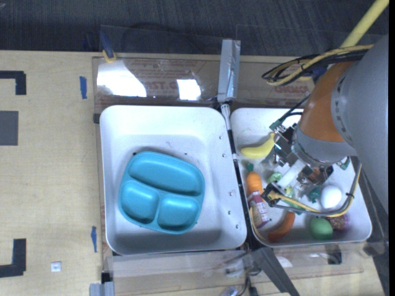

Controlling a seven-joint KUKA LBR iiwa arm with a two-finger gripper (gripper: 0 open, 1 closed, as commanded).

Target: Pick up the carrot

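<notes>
Gripper [295, 176] is down inside the right bin [364, 217], low over the clutter at its middle. The wrist hardware and a loop of yellow cable [308, 207] cover the business end, so I cannot tell how it is set or whether it has hold of anything.

Arm [355, 103] enters from the right and upper right. The grey body and orange band sit above the bin's far right part, with the wrist angled down and toward the left.

Carrot [283, 226]: lies in the near part of the right bin, just below the gripper, partly under the yellow cable. It is an orange, slightly curved piece whose long axis runs on a slant, from lower left up to upper right. I cannot make out which end is the tip.

Around it in the same bin:
- small bottle with a red label [260, 209], just left of the carrot
- orange round fruit [253, 181], above the bottle
- banana [259, 149], at the far left of the bin
- white egg-like object [331, 197], right of the gripper
- green round item [320, 227], near the front wall

Left bin [117, 128] holds a blue three-compartment tray [162, 191], set at a tilt.

Both bins sit side by side on a light wooden bench [46, 165] marked with black tape; dark floor lies beyond its far edge.
</notes>
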